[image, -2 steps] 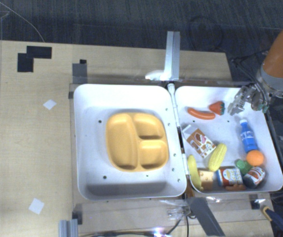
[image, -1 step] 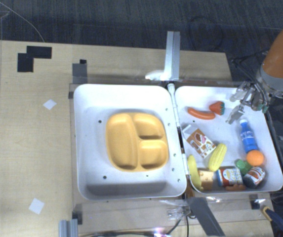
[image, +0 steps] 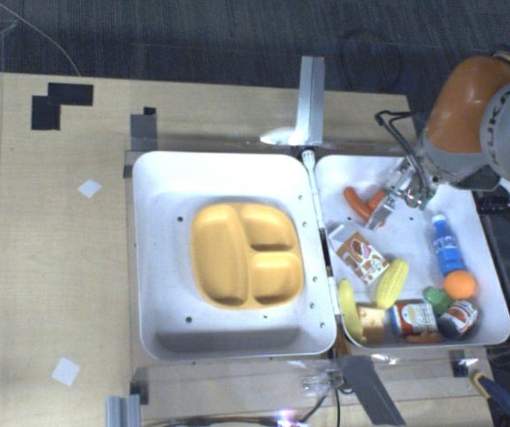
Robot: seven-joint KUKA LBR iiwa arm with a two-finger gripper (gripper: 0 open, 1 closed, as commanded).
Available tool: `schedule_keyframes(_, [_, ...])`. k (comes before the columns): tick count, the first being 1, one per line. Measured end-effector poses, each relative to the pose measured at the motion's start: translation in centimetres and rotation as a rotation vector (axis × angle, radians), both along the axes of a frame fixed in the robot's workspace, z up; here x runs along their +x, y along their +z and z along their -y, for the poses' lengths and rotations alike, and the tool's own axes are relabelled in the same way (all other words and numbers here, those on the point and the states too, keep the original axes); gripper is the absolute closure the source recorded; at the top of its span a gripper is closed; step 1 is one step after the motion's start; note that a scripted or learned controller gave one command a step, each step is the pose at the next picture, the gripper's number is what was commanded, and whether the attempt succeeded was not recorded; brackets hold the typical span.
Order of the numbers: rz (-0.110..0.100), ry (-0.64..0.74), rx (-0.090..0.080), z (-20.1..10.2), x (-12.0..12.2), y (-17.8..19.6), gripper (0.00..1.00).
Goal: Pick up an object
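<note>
Fig.: gripper (image: 390, 199) low in right bin (image: 497, 278), tips at toy carrot (image: 359, 204), w/ orange piece between them, apparently gripped. Yellow divided tray (image: 244, 253) sits in left bin (image: 157, 256), apart from clutter.

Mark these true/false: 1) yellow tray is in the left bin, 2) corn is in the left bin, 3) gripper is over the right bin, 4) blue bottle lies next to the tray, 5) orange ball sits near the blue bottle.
1) True. The yellow tray lies in the left bin.
2) False. The corn is in the right bin.
3) True. The gripper is over the right bin, close to the orange sausage.
4) False. The blue bottle is in the right bin, near its right side, far from the tray.
5) True. The orange ball sits just below the bottle in the view.
</note>
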State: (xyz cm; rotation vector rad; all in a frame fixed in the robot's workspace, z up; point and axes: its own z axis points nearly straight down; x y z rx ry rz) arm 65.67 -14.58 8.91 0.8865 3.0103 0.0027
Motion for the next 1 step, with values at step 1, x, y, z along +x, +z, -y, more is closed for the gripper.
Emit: schedule_keyframes(1, [0.024,0.006,-0.005,0.04,0.69,2.08,1.00])
